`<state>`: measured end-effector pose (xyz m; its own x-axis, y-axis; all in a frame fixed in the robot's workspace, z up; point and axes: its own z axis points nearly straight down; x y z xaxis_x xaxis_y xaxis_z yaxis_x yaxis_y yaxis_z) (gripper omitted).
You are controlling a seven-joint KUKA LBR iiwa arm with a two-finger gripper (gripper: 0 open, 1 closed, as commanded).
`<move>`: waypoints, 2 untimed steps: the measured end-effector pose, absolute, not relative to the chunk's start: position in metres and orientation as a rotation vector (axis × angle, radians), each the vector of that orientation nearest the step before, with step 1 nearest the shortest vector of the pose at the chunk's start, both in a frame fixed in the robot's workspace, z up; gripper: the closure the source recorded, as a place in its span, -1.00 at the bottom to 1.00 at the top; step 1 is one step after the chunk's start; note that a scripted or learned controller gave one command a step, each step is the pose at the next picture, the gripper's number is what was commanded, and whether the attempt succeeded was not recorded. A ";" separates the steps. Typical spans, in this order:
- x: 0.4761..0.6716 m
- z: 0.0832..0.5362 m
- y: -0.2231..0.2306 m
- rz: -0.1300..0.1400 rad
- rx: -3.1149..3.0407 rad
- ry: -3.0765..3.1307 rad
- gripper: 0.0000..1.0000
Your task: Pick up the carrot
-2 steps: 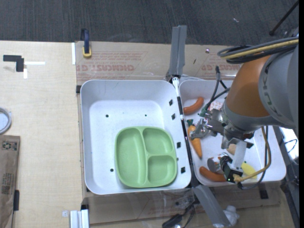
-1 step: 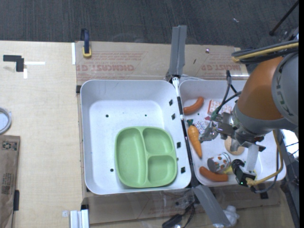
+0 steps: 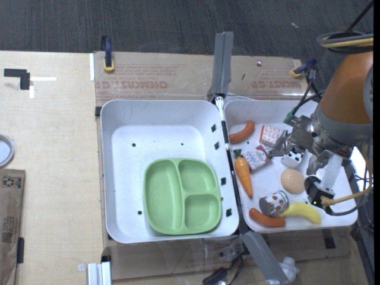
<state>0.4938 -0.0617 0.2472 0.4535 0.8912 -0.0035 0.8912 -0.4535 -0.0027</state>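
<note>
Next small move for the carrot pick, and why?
Probably slide the gripper sideways toward the green plate until it is over the carrot. The gripper sits beside the small packets, and the carrot lies apart from it, unheld.

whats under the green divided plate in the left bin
The green three-compartment plastic plate lies flat on the floor of the left white bin; bare white floor shows behind and beside it. Anything directly beneath is hidden.

The carrot (image 3: 243, 174) is orange and tapered, with a small green top. It lies flat in the right bin (image 3: 347, 218), close to that bin's left wall, green end up-view and tip pointing down-view.
</note>
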 end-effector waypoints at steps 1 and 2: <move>0.477 0.190 -0.023 0.006 -2.504 -1.894 -1.00; 0.477 0.190 0.016 0.007 -2.695 -1.613 -1.00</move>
<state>0.4772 0.0160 0.1902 0.4726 0.8813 -0.0034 0.8813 -0.4726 -0.0029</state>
